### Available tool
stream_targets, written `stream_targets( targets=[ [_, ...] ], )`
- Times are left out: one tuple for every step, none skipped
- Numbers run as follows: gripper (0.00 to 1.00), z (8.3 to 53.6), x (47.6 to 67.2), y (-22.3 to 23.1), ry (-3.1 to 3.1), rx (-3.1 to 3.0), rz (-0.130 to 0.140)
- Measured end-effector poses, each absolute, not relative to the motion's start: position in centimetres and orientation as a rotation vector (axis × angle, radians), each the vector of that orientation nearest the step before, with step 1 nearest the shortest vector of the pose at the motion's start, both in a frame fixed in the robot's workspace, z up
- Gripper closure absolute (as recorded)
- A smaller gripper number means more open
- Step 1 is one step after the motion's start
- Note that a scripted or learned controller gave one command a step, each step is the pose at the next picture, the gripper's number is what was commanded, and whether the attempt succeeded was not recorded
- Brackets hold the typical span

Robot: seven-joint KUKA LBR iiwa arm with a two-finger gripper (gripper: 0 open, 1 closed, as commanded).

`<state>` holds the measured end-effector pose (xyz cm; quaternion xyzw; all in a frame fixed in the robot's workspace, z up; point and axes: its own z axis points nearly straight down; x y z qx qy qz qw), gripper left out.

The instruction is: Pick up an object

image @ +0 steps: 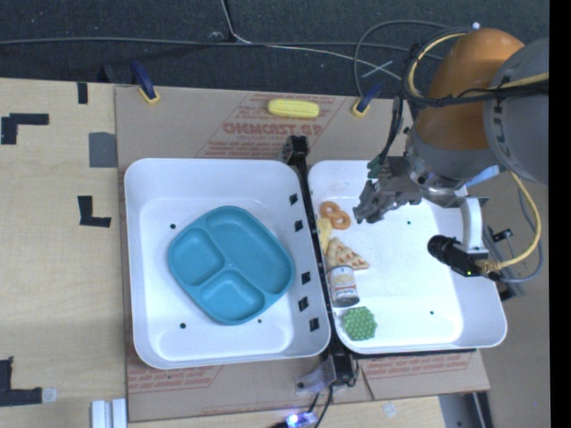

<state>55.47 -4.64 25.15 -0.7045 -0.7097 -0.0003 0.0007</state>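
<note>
In the right bin (446, 324), along its left wall, lie a pretzel (334, 213), a pizza slice (343, 257), a small can (343, 286) and a green broccoli piece (359, 323). My gripper (368, 212) hangs over the bin's upper left part, just right of the pretzel, with nothing visibly between its fingers. The dark fingers point down and to the left. The grey arm with its orange band (464, 78) reaches in from the upper right.
The left bin (152, 328) holds a blue divided plate (230, 263). A yellow corn cob (293, 108) lies on the cardboard behind the bins. Cables loop around the arm at the right.
</note>
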Motion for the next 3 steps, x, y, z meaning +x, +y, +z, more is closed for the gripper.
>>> stream_targets(
  targets=[
    [1.0,25.3,57.0,0.7,-2.228,-2.213,0.0],
    [1.0,23.5,59.2,4.9,-2.225,-2.218,0.003],
    [1.0,22.1,60.7,9.8,-2.226,-2.216,0.002]
  ],
)
